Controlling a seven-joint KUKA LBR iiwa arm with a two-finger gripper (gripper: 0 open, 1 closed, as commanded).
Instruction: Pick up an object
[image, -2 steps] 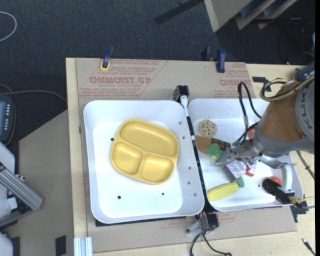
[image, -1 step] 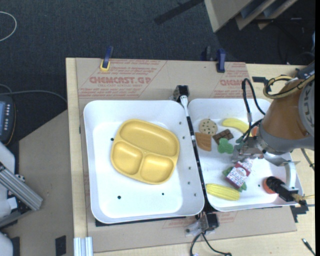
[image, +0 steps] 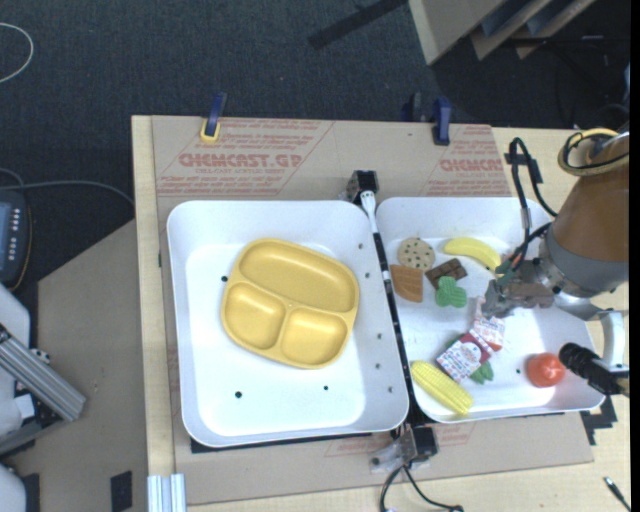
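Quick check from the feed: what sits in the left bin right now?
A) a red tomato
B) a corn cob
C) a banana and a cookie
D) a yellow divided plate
D: the yellow divided plate lies alone in the left bin, while the banana, cookie, tomato and corn cob all lie in the right bin.

1. This is a robot lab or test bench, not a home.
2. A board (image: 330, 150) printed with a maker's name is held at its far edge by clamps (image: 212, 120).
3. Loose cables (image: 60, 190) trail over dark carpet (image: 150, 50) beyond its left edge.
4. Toy food (image: 470, 250) lies in a white bin (image: 400, 215); a metal rail (image: 40, 375) sits at far left.
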